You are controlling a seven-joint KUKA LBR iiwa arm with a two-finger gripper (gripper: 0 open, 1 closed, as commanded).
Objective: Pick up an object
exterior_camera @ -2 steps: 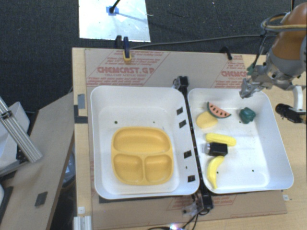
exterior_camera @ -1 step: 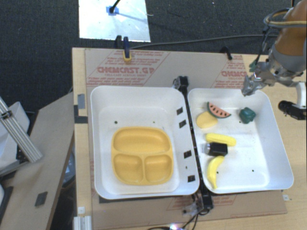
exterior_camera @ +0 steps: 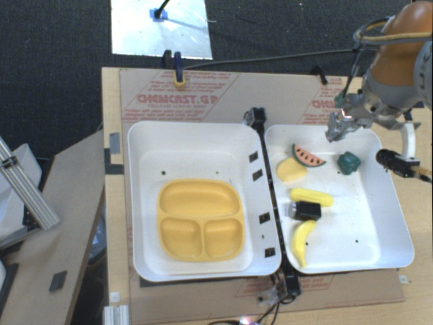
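The pincer (exterior_camera: 336,131) hovers above the right bin's (exterior_camera: 392,202) far rim; whether it's apart or together, I cannot tell. Below it: watermelon slice (exterior_camera: 308,156), green piece (exterior_camera: 349,162), open floor beyond.

A wooden bench (exterior_camera: 81,181) carries a printed cardboard sheet (exterior_camera: 203,97). Two white bins (exterior_camera: 145,141) (exterior_camera: 392,208) sit side by side on it.

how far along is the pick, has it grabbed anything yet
Nothing looks picked yet. The gripper is near the back edge of the right bin, with no object seen between its fingers. The watermelon slice, green object, pale yellow piece, yellow block, black object and banana all lie on the bin floor. Left: descend onto one, close, lift.
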